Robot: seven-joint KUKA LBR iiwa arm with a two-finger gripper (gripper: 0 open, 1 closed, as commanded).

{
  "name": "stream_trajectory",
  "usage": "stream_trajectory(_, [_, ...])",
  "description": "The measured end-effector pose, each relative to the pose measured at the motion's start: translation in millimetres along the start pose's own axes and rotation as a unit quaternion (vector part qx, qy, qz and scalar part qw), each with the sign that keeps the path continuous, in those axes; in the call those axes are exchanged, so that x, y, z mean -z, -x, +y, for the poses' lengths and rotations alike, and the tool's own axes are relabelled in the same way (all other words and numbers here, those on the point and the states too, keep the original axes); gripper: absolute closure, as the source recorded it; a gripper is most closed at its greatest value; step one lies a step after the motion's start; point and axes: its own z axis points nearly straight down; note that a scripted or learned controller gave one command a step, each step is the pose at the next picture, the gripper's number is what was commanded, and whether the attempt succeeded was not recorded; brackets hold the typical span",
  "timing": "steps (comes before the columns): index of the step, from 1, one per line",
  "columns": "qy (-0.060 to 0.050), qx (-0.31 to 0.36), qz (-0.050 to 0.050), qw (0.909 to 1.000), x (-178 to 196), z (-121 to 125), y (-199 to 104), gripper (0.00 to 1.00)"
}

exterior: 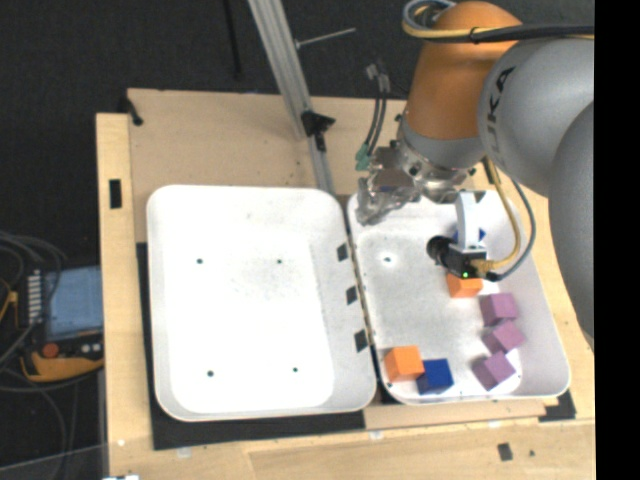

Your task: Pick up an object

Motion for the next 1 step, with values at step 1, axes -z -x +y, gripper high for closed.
stream_trajectory(1, [0.0, 0.001, 0.001, 1.0, 4.4, -9.0, -46.2, 1.0])
